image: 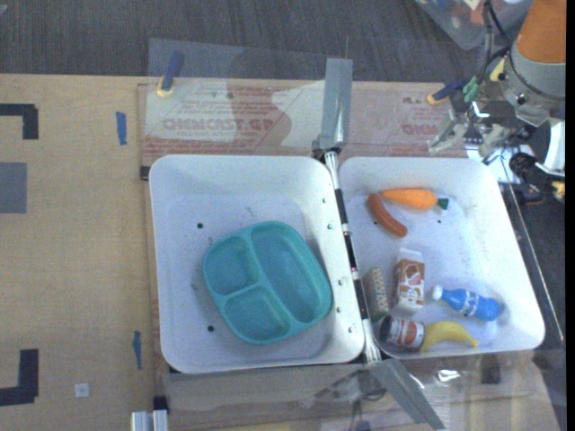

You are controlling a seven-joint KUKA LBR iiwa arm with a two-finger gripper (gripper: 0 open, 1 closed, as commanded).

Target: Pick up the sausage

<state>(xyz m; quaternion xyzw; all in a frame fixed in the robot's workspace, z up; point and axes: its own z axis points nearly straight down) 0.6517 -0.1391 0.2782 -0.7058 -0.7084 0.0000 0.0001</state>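
The sausage (386,215), a short red-brown link, lies in the upper left part of the right bin (503,241), slanting down to the right. Its upper end sits just below an orange carrot (409,198). My gripper (469,138) hangs above the right bin's far edge, up and to the right of the sausage and well apart from it. Its metal fingers are spread open with nothing between them.
The right bin's front part holds a small carton (410,281), a blue bottle (468,303), a banana (451,335), a can (402,332) and a small packet (377,285). A teal divided plate (267,281) sits in the left bin (180,196).
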